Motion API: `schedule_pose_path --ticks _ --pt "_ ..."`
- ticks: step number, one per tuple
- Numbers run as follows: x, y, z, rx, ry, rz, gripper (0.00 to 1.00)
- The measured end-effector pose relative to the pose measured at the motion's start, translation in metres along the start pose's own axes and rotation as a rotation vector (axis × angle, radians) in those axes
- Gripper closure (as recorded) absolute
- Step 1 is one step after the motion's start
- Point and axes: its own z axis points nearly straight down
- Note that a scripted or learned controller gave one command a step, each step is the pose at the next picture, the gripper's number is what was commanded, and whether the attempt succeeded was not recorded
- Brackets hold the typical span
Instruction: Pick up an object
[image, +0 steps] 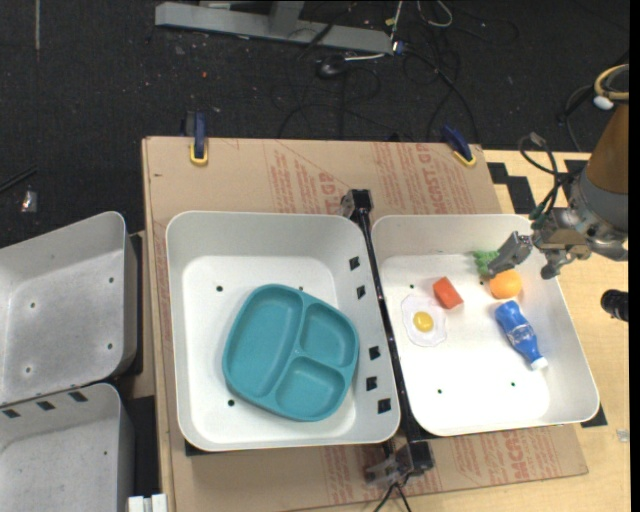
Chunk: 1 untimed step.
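Dark floor surrounds the table (260, 170), on which two white bins are set. A teal divided plate (290, 350) fills the left bin (200, 240). Within the right bin (480, 400), a blue bottle (520, 335) lies at three o'clock, an orange ball (505, 285) at one o'clock. The pincer (535, 255) is seen open, empty, just above the ball; the approach step is judged underway, and descent then closing is called for.

Two bins (190, 240) — five objects (447, 293)
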Motion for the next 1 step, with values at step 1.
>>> schedule_pose_path --ticks 1 --pt "0.0007 0.0027 -0.0073 -0.012 -0.003 -0.003 0.0"
